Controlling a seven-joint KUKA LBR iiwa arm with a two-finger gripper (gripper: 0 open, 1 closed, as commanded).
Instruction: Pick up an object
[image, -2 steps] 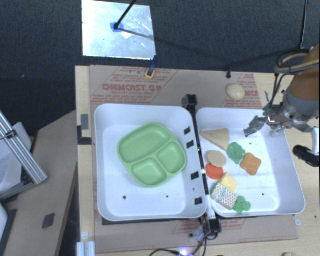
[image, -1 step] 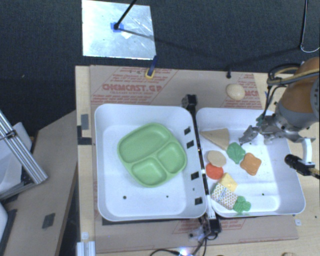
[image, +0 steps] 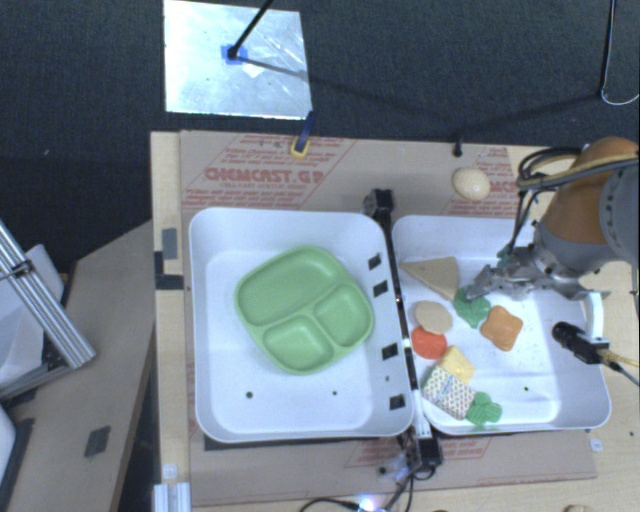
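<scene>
Grey arm (image: 585, 235) reaches low over the right bin (image: 560, 400), claw (image: 480, 288) beside green toy (image: 470, 308), its grip unclear.

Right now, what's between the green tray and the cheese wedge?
In the camera view, the two bins' touching walls with black clips lie between the green tray and the cheese wedge, plus bare white bin floor.

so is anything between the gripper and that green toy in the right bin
Nothing visible. The gripper sits right at the green toy in the right bin, with no other item between them. The orange piece and tan wedge lie beside it.
</scene>
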